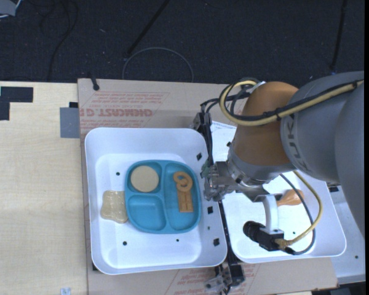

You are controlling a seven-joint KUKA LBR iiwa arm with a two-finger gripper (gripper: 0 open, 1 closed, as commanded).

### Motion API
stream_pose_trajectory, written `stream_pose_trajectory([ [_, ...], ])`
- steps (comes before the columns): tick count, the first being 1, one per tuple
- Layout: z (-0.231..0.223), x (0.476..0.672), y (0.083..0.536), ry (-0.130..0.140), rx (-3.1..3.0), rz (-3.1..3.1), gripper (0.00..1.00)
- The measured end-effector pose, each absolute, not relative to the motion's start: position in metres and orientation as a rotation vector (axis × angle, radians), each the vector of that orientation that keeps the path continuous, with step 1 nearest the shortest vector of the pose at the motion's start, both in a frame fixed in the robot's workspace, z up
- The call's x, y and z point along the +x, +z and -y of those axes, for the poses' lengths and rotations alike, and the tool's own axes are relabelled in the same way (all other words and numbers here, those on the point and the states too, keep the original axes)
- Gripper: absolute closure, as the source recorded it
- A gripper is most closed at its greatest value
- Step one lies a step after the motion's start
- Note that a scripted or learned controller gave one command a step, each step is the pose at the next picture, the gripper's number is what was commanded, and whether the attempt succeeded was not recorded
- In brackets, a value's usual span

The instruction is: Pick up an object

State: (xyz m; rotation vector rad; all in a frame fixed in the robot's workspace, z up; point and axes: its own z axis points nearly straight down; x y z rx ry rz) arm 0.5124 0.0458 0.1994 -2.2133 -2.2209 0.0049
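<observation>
Gripper (211, 187) sits low at frame centre, over the seam where the two bins meet, just beside the right edge of the blue tray (152, 217); nothing is seen held in it; whether it is apart or together cannot be told, as the wrist hides it from above.

Arm pose: orange band (261, 128) directly above and right of the gripper; wrist pointing down and slightly left; grey arm (329, 131) enters from the right edge at mid height and covers the upper part of the right bin (332, 241).

Candidate objects: blue tray lies flat in the left bin (111, 141), left of centre, three compartments; round tan disc (144, 178) in its upper-left compartment; wooden key-shaped piece (183, 192) in the long right compartment, nearest the gripper but apart from it; lower-left compartment bare blue; pale yellowish lump (114, 206) on the bin floor, touching the tray's left edge.

Right bin: orange item (291, 196) right of the gripper, partly hidden by the arm; shape not readable.

Surroundings: both bins rest on cardboard (141, 106) with red print; pale bench (31, 177) at left; dark floor (172, 23) across the top.
</observation>
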Motion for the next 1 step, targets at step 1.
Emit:
stream_pose_trajectory([
  [1,-0.0975,0.4928,0.2127,0.003,-2.213,2.223,1.0],
])
